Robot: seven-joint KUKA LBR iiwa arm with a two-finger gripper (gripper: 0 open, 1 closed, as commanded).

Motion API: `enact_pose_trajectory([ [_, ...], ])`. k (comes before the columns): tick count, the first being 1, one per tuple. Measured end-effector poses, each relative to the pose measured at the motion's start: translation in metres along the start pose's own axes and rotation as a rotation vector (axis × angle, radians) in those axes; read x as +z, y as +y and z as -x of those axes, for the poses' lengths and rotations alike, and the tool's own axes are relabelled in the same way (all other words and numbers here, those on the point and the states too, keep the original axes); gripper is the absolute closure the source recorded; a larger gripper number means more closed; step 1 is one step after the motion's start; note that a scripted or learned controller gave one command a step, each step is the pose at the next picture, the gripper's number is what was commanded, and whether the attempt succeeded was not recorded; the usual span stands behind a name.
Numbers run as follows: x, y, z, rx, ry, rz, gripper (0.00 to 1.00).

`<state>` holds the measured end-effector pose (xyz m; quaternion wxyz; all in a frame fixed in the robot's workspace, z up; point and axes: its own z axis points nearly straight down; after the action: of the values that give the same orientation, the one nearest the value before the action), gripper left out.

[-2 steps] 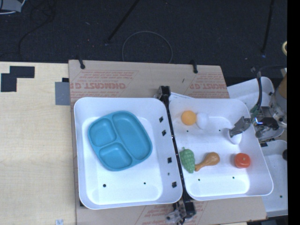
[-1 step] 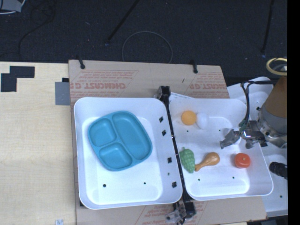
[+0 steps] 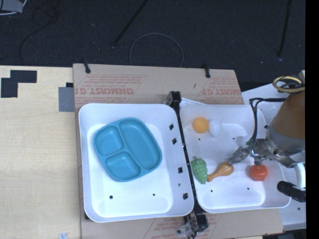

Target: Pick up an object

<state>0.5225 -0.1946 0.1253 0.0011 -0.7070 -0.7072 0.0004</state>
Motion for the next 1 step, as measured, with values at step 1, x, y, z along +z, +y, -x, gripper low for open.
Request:
enact_pose_trajectory([
  [1, 0.0155, 0.0073, 0.0024, 0.003, -0.009, 0.025, 0.0],
])
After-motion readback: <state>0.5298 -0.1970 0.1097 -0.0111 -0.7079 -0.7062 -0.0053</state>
